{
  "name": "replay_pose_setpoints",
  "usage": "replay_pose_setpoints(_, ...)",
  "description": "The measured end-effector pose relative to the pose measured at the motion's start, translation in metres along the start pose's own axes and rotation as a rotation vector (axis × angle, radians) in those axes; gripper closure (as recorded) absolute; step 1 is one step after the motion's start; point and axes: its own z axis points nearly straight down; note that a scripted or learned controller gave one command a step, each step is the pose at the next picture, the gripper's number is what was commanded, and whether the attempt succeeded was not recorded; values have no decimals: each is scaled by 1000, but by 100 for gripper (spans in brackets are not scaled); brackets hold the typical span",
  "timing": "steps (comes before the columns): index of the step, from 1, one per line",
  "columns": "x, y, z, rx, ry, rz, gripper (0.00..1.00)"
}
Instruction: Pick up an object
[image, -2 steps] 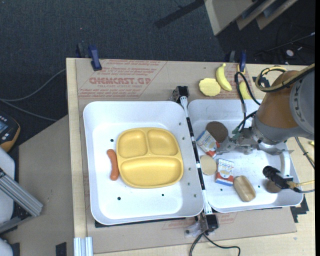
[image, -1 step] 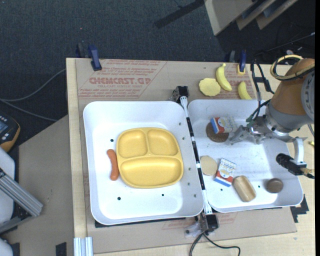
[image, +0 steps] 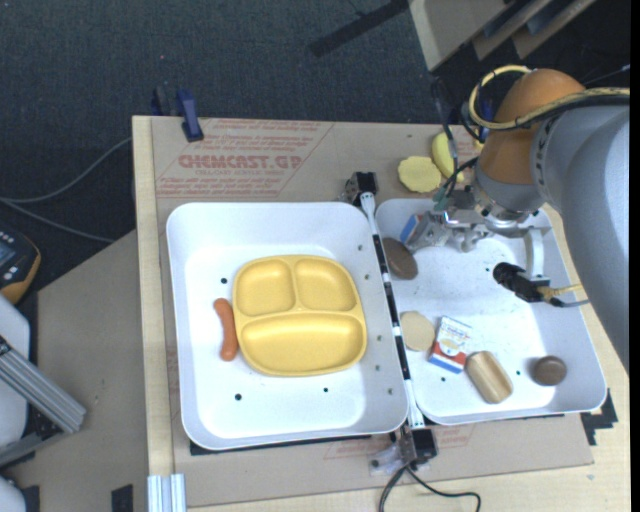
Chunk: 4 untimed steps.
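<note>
My gripper (image: 452, 228) hangs over the far left corner of the right bin (image: 570, 395). Just left of it lies a small blue item (image: 410, 229), close to it, and I cannot tell if they touch. A dark brown round piece (image: 401, 262) lies below that, against the bin's left wall. Nearer the front lie a tan disc (image: 415, 330), a small white and red box (image: 452, 345), a wooden cylinder (image: 488, 377) and a brown ball (image: 548, 370).
The left bin (image: 190, 240) holds a yellow divided plate (image: 298, 315) with an orange sausage (image: 227, 328) beside it. Two yellow pieces (image: 421, 173) lie on the bench behind the right bin. A blue clamp (image: 187, 115) sits at the board's far left corner.
</note>
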Motion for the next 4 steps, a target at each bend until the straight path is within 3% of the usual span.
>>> replay_pose_setpoints(1, -4, -1, -11, -4, -1, 7, 100)
replay_pose_setpoints(2, 14, -84, 1, 6, 3, 13, 100)
replay_pose_setpoints(3, 13, -80, 0, -2, 1, 11, 0)
replay_pose_setpoints(4, 13, -12, -1, -9, -1, 8, 0)
